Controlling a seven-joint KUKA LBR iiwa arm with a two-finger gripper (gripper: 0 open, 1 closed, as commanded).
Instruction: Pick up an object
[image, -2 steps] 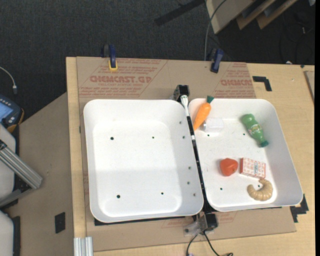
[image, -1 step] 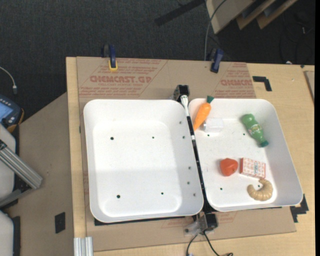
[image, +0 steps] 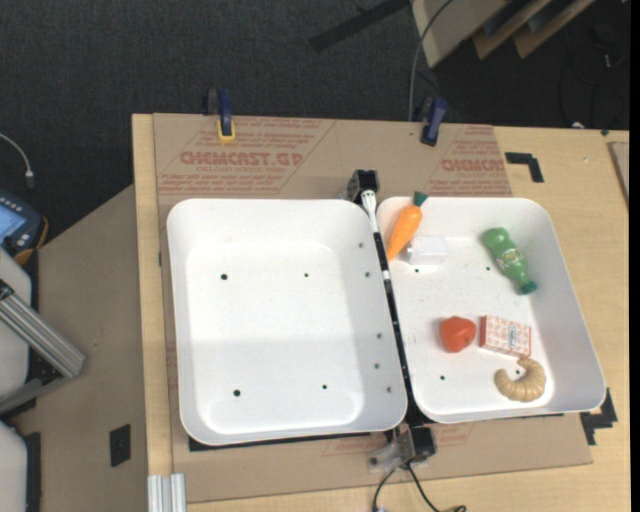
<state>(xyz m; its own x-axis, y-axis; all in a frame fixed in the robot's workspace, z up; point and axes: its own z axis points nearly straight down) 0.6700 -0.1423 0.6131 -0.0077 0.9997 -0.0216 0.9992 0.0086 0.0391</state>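
The right bin (image: 570, 300) holds several small objects. An orange carrot (image: 404, 228) lies at its far left corner, beside a small white block (image: 428, 251). A green bottle (image: 509, 259) lies tilted near the far right. A red rounded piece (image: 458, 334) sits in the middle, next to a small pink patterned box (image: 506, 337). A tan curved pastry (image: 523, 381) rests near the front edge.
The left bin (image: 200, 330) sits beside the right one on a cardboard sheet (image: 300, 150) held by two clamps at the back. A black strip (image: 385, 290) runs between the bins. Metal framing (image: 35, 325) stands at the far left.
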